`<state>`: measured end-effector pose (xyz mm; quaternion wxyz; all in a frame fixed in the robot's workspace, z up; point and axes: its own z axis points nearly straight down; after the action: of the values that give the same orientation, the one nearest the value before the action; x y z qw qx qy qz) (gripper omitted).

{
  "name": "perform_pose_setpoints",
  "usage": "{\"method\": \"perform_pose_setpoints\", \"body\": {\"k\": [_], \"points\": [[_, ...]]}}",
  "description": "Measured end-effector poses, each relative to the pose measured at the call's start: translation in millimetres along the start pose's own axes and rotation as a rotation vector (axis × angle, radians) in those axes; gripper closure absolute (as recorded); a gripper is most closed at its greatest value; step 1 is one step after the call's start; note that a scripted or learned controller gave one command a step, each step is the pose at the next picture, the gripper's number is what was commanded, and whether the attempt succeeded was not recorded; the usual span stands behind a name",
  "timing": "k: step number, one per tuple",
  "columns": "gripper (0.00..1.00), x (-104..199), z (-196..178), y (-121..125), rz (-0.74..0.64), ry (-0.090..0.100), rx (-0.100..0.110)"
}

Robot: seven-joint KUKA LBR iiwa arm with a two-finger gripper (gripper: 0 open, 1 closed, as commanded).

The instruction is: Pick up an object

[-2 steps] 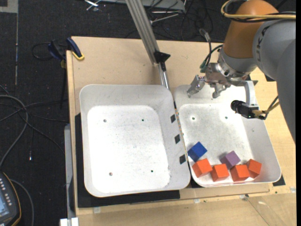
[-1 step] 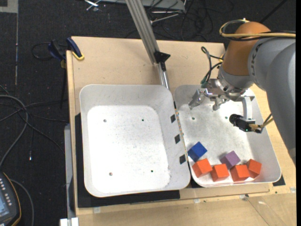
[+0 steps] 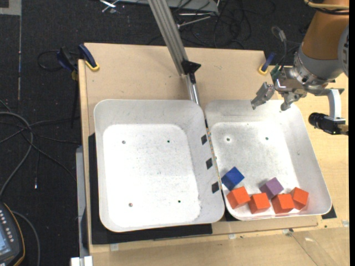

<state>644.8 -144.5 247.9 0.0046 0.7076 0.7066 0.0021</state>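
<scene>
My gripper [image 3: 273,100] hangs above the far edge of the right bin [image 3: 260,140], its two fingers spread open with nothing between them. Along that bin's near edge lie several blocks: a blue one [image 3: 233,177], a purple one [image 3: 272,187], and orange ones at the left [image 3: 239,197], the middle [image 3: 259,203] and the right [image 3: 299,197]. The gripper is well away from all of them, toward the back of the bin.
The left bin [image 3: 147,159] sits beside the right one, sharing a black-tabbed divider. A slanted metal pole [image 3: 172,32] reaches down to the bins' far junction. Clamps [image 3: 89,57] grip the bench's far corners.
</scene>
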Motion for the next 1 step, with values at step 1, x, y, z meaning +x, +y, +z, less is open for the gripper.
{"method": "perform_pose_setpoints", "body": {"k": [1], "points": [[0.0,50.0,46.2,-87.4,-0.002,0.006,0.018]]}}
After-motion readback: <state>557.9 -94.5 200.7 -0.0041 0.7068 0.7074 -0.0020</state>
